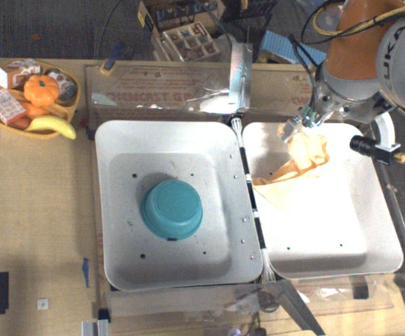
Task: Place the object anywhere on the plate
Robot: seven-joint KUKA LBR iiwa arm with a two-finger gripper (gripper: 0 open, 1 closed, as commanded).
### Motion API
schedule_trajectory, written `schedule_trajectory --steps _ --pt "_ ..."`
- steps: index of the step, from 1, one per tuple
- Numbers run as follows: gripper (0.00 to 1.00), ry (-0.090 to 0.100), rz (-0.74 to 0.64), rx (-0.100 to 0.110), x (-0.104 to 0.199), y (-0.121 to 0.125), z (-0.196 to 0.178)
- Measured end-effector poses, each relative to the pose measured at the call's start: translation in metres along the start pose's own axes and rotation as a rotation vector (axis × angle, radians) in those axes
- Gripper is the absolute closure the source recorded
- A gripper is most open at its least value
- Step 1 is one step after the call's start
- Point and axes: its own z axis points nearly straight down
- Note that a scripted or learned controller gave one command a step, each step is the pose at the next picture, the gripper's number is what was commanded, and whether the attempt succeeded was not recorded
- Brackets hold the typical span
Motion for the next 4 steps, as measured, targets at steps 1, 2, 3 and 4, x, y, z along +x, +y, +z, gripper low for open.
schedule_trajectory --steps 1,2,3,4 --pt "1.00 0.000 0.002 0.000 -0.003 0.000 -0.040" --pt "1.00 0.003 -0.398 0.001 0.051 0.026 -0.037" --pt "1.00 0.002 -0.794 -0.002 0.092 0.049 -0.048" --pt "1.00 0.001 -0.955 -0.004 0.134 0.071 -0.057"
